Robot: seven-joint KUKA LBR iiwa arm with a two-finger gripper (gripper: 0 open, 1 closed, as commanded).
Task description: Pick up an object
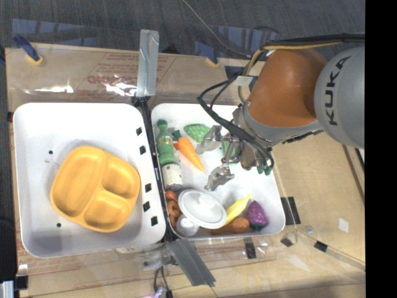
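Camera view: my hand [216,160] over the right bin [273,191]
Its fingers spread, gripping nothing; carrot [188,153] just beside; yellow tray [94,187] in left bin [25,166].

My left white plastic bin [25,166] holds a yellow divided tray [94,187]; my right white bin [273,194] holds what looks like toy food [186,166].

The only readable lettering is the black "KUKA" name running down the grey curved housing of the robot arm [338,98].
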